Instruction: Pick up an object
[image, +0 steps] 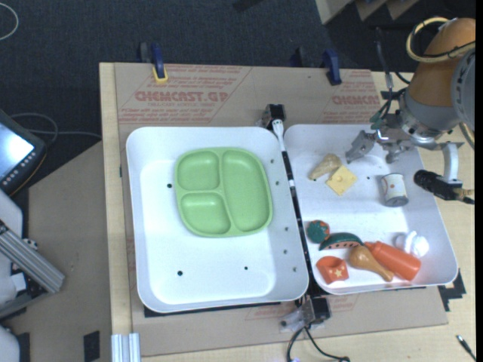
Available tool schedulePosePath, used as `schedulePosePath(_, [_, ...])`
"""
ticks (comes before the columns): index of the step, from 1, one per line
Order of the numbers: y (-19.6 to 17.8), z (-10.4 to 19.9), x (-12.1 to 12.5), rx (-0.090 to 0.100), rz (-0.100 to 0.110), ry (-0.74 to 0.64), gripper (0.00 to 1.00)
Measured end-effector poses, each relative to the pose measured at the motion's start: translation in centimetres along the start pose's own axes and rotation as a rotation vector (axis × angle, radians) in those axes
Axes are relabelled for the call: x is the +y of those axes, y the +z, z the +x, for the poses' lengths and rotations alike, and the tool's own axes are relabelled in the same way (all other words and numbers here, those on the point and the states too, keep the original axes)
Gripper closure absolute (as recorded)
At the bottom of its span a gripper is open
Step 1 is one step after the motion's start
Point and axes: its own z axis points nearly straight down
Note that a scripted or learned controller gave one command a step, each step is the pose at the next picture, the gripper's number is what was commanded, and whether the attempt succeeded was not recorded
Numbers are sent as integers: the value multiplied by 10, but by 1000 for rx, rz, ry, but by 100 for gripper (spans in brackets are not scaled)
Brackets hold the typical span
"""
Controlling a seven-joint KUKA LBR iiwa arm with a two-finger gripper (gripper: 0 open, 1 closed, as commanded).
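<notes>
Arm (441, 74): reaching in from right, over top right corner of right bin (447, 236)
Gripper (377, 148): fingers spread apart, nothing between them, hanging above bin floor near back wall
Nearest pick candidates: tan lump (326, 166) and yellow block (341, 180), touching each other, lying left and slightly toward front from gripper
Tan lump long axis: slanted, upper right to lower left
Grey can (393, 189): just front of gripper, slightly right, lying on side
Front cluster: red-green ball (316, 231), green slice (341, 240), orange pepper (331, 269), brown drumstick (367, 260), carrot (395, 259), white piece (414, 243); well apart from gripper, crowded
Left bin (151, 225): green divided plate (223, 191) inside, far from gripper
Step judged: still positioning, no pick yet
Next move judged: short shift left or front, then descend; can closest, lump/block pair risky since touching
</notes>
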Motion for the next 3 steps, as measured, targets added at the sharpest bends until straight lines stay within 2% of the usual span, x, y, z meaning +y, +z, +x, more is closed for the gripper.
schedulePosePath(1, [46,1,0,0,-2,-1,0])
schedulePosePath(2, [32,1,1,-2,-8,-2,100])
schedulePosePath(3, [-23,7,11,-3,-13,-1,100])
